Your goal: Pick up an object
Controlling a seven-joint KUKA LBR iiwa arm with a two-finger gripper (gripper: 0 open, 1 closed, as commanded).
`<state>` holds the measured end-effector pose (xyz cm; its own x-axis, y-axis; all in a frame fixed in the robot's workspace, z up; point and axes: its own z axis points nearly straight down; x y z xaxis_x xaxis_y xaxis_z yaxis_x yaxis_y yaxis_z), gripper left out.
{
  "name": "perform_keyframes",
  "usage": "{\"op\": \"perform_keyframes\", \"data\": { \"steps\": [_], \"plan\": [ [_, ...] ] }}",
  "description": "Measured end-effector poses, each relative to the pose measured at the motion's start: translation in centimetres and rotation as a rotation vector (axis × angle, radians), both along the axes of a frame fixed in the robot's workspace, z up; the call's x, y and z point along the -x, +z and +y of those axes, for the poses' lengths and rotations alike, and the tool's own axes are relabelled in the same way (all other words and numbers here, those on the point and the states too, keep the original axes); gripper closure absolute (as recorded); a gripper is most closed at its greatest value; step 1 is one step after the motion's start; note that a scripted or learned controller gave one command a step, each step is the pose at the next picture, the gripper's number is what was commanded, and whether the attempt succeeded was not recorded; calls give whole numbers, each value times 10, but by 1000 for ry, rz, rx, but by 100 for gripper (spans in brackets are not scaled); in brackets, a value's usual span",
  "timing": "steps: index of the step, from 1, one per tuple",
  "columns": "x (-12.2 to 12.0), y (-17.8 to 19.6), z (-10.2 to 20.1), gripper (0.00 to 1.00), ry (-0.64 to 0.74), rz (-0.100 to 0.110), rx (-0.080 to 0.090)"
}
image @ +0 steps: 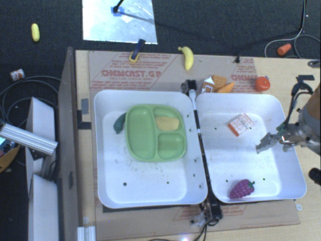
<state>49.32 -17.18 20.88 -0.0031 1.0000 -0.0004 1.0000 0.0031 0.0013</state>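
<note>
Left bin: holds a green divided plate lying flat, with a pale yellow item in its upper right compartment; a dark green piece lies against the plate's left edge. Landmark for the rest: the divider where the two bins meet. Behind the far end of the divider, on the table, a yellow banana; slightly right of that, an orange carrot-like item beside a small box, and further right a red tomato-like item. Right bin: a small white and orange packet lies well right of the divider, toward the far half of the bin. A purple bunch of grapes sits right of the divider near the bin's front wall. The gripper enters from the right edge, above the right bin's floor, between packet and grapes but touching neither. Jaws: nothing visible between them; open or closed cannot be told from this view. Grey arm body visible at the right rim of the bin.
</note>
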Motion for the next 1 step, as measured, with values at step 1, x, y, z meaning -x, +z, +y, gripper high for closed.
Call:
{"op": "perform_keyframes", "data": {
  "steps": [1],
  "plan": [
    [-53, -51, 24, 0, 5, -2, 0]
  ]
}}
